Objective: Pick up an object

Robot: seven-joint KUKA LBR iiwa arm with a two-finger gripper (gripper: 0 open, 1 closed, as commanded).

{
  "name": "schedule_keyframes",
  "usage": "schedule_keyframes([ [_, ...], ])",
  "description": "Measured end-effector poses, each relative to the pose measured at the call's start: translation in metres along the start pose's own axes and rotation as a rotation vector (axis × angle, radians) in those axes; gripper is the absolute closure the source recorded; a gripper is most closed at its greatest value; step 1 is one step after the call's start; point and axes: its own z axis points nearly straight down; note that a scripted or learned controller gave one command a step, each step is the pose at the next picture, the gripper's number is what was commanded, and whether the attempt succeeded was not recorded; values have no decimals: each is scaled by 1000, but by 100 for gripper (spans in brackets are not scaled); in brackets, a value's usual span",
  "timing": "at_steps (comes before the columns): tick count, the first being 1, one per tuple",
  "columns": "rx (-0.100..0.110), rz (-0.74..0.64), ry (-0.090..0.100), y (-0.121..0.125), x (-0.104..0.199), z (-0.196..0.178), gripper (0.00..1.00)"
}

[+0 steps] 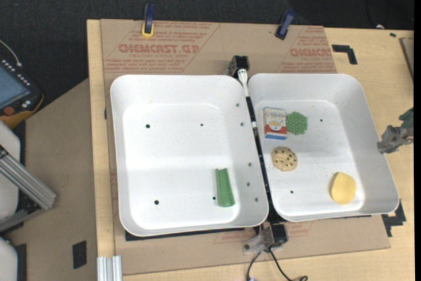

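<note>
Reading "CHEMCAST GP", the brown board [164, 47]

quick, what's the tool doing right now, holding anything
tool: at the right rim of the right bin; open or closed cannot be told, and nothing is visibly held.
</note>
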Motion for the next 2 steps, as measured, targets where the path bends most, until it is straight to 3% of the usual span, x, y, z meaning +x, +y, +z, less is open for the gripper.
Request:
schedule_keyframes([
  [1,-8,-7,-4,79,2,6,100],
  [2,1,1,0,14,0,17,100],
])
